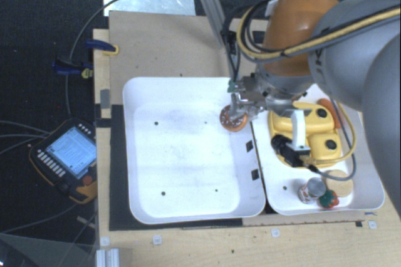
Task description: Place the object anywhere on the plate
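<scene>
A small brown round object, ring-like with a pale centre, hangs at the right rim of the left white bin. My gripper comes down on it from above, and its metal fingers are closed on the object's top. The arm's grey and orange body covers the back of the right bin. A yellow moulded piece with black dots lies in the right bin, just right of the gripper.
An orange item lies beside the yellow piece. Near the right bin's front sit a small silver and red thing, a green piece and a tan disc. A teach pendant rests left of the bench.
</scene>
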Controlling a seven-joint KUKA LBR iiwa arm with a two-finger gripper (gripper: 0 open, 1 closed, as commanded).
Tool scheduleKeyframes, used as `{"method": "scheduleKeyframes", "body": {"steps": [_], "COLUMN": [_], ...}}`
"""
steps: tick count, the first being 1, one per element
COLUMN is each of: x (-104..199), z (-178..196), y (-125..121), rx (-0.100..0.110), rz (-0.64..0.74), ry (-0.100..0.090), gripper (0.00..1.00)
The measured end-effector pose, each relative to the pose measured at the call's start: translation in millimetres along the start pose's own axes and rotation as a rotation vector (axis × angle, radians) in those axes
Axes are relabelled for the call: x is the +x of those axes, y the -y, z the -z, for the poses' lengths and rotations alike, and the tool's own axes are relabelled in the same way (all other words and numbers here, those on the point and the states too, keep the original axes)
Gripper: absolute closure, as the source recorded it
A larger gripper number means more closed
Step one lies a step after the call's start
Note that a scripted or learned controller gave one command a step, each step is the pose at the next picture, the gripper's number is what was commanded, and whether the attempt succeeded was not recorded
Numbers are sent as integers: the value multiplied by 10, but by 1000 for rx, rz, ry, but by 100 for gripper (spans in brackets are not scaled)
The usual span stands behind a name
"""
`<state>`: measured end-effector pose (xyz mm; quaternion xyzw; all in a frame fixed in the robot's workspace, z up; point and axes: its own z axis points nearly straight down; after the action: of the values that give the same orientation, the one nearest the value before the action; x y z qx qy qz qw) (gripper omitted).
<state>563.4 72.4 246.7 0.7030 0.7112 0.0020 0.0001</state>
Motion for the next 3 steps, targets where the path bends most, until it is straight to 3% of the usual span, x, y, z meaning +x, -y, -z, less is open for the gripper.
{"method": "scheduleKeyframes", "body": {"steps": [1,2,3], "x": [491,1028,1362], "z": [-123,-95,-154], "y": [8,-184,-284], "rx": [2,0,1], "rz": [-2,-2,-4], "ry": [1,0,1], "gripper": [100,100,100]}}
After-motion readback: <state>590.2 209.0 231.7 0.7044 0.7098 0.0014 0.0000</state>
